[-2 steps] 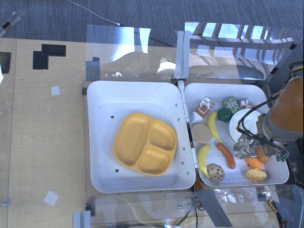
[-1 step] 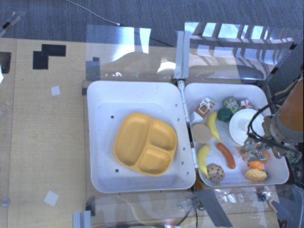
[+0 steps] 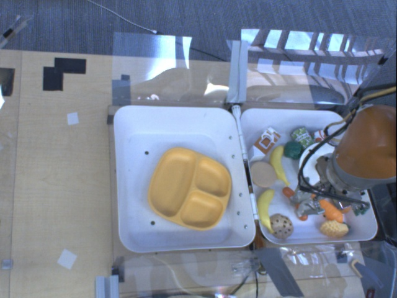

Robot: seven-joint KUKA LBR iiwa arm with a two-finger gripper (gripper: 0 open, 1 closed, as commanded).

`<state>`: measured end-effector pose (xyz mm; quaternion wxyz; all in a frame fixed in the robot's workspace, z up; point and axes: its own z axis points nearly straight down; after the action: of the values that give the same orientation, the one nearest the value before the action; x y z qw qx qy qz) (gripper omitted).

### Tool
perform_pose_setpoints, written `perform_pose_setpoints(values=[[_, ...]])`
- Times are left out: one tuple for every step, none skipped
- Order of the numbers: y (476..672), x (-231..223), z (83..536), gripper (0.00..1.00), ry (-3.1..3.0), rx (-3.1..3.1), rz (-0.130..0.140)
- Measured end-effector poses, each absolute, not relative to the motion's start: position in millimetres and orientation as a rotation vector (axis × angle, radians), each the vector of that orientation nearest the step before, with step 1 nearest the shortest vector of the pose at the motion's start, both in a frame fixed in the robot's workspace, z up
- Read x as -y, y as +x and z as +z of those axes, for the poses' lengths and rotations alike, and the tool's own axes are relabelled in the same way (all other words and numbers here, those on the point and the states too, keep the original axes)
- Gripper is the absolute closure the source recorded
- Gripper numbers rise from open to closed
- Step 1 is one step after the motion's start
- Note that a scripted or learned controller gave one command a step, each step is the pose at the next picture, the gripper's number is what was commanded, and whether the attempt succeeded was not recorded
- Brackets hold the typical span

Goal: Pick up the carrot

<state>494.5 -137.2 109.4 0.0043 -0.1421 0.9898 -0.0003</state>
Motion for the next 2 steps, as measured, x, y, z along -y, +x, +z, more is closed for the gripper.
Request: perform_pose_setpoints(values=[[512.3, 153.0, 173.0, 1.0, -0.721, -3.047, -0.006], [500.7, 158.5, 134.1, 1.0, -1.114, -2.932, -0.003]])
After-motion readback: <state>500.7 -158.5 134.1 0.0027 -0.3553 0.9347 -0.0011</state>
